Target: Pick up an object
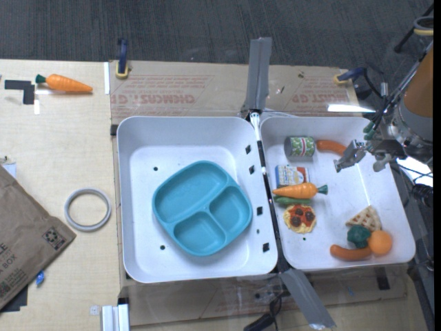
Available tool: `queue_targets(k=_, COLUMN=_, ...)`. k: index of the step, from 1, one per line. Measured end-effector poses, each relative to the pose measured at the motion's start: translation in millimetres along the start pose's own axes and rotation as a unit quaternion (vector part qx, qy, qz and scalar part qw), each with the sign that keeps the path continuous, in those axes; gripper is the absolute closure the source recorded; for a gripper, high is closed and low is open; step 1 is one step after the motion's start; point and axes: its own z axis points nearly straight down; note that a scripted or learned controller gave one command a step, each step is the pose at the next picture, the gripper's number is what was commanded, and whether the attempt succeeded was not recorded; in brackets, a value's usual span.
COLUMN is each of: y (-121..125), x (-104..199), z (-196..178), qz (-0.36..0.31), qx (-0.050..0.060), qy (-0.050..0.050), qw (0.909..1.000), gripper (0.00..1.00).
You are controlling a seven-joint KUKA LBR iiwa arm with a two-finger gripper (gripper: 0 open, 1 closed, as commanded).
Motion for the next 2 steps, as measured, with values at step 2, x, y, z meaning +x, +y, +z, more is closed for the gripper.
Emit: queue_targets(k=2, y=57, x=26, z=127, qz=-0.031, qx=-0.002, qy=-0.001, qw=0.9995, gripper=0.0)
